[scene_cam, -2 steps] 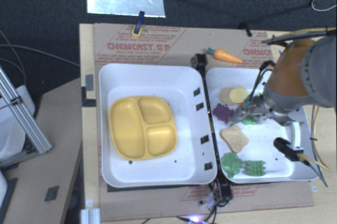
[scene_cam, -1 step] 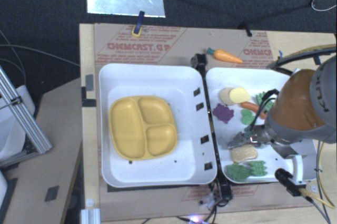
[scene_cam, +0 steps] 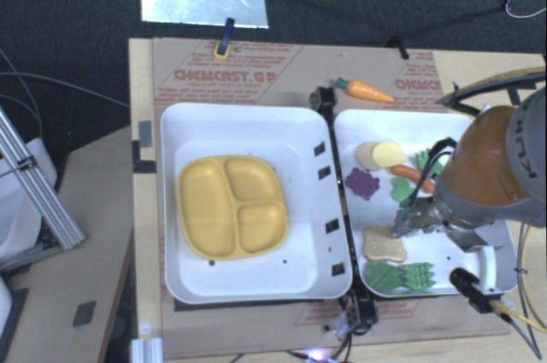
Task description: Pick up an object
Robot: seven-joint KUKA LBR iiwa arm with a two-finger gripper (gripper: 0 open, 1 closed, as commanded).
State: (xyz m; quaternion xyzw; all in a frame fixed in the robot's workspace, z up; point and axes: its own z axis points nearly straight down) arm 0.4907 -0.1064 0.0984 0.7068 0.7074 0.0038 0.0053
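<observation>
My gripper (scene_cam: 405,226) hangs low in the right bin (scene_cam: 479,124), just above and to the right of a tan bread slice (scene_cam: 384,247). Around it lie a purple grape bunch (scene_cam: 362,183), a pale yellow rounded piece (scene_cam: 379,155), an orange carrot-like piece (scene_cam: 407,173), green leafy pieces (scene_cam: 402,190) and a flat green lettuce piece (scene_cam: 399,276). The arm's orange band (scene_cam: 479,156) and grey wrist hide the right part of the bin. Nothing shows between the fingers.
The left bin (scene_cam: 248,118) holds a yellow divided plate (scene_cam: 232,205). A toy carrot (scene_cam: 365,90) lies outside on the cardboard behind the right bin. A black clip (scene_cam: 323,98) sits at the bins' shared far corner. Cables trail at the right edge.
</observation>
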